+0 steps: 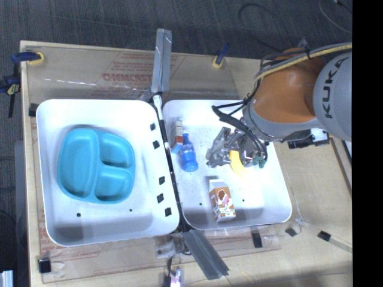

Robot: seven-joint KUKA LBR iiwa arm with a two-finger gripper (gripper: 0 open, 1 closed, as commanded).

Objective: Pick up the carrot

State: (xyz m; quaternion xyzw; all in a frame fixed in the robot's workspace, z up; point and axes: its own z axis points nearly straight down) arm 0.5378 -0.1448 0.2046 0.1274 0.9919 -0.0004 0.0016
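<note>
Nearest the lower edge, a small brown-and-white carton (222, 201) lies on the floor of the right bin (272, 205), well apart from the other things. Farther up, the end effector (222, 150) hangs low over the middle of that bin, its metal parts tangled with dark cables, and whether it is released or clenched I cannot tell from this slant. Just beside it on the right sits a yellow piece (237, 162), partly covered by the wrist hardware, with a green bit at its far side; it is too hidden to name, and no carrot can be made out with certainty. To the left, a blue bottle (188, 155) lies near the divider, with a slim red-and-white item (178, 133) just above it. Across the divider, the left bin (54, 214) carries a blue compartment tray (96, 164). Beyond, the grey arm (299, 97) with its orange band enters over the tabletop (197, 73).
</note>
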